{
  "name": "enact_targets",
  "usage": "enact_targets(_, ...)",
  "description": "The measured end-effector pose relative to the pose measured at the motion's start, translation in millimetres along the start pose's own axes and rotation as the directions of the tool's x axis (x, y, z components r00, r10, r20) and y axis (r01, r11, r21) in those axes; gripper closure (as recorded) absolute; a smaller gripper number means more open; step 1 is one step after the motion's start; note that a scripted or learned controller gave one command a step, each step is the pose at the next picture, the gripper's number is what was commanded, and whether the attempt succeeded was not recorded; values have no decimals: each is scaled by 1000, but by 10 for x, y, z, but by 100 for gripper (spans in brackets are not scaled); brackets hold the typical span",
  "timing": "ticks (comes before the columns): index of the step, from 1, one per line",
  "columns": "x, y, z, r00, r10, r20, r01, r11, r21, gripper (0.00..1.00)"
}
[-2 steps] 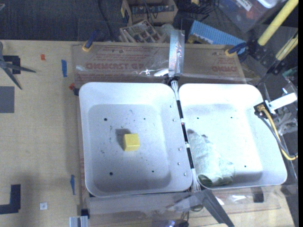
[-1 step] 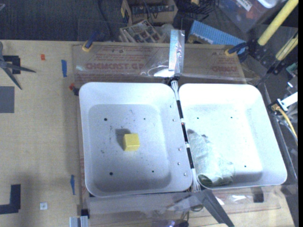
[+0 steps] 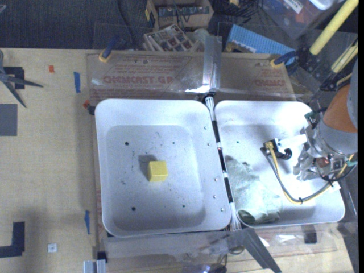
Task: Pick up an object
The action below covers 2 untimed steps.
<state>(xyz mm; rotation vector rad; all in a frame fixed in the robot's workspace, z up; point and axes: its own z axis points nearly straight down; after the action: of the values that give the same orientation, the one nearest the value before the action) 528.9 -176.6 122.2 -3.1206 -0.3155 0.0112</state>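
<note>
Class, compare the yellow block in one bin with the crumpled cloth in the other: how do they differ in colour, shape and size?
The yellow block is bright yellow; the cloth is pale grey-green. The block is a compact, straight-edged cube; the cloth is crumpled and irregular. The block is small; the cloth sprawls much wider. Both rest on a bin floor, apart from the claw.

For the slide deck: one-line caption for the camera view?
Gripper above the right bin near a crumpled cloth; yellow block in the left bin.
</note>
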Motion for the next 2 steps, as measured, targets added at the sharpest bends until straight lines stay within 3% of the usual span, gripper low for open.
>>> enact_targets(1,-550,104,-364,1000,4,-1,-4,1000,0,100)
enact_targets(2,-571,236,-325,1000,-2,-2,2,1000,-3,100)
